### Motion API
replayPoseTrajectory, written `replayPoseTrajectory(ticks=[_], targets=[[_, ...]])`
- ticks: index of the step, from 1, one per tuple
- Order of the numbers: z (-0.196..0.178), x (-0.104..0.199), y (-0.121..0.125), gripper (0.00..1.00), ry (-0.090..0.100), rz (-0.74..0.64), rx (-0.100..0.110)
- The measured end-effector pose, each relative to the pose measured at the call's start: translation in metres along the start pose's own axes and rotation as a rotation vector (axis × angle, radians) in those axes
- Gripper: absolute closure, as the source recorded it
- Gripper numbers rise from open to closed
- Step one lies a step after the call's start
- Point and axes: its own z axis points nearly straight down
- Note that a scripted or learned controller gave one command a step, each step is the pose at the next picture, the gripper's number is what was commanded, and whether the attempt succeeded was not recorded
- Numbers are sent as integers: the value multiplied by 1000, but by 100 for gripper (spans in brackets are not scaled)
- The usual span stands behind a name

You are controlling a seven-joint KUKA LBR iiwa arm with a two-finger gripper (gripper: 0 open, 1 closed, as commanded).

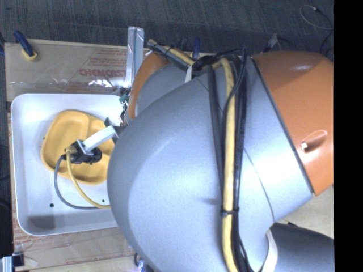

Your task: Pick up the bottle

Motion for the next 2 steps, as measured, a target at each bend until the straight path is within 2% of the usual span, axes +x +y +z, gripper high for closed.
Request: replayPoseTrajectory(ticks=[1, 2], targets=[[104, -1, -32, 0, 0, -465, 0], [97, -3, -34, 100, -8, -473, 5]])
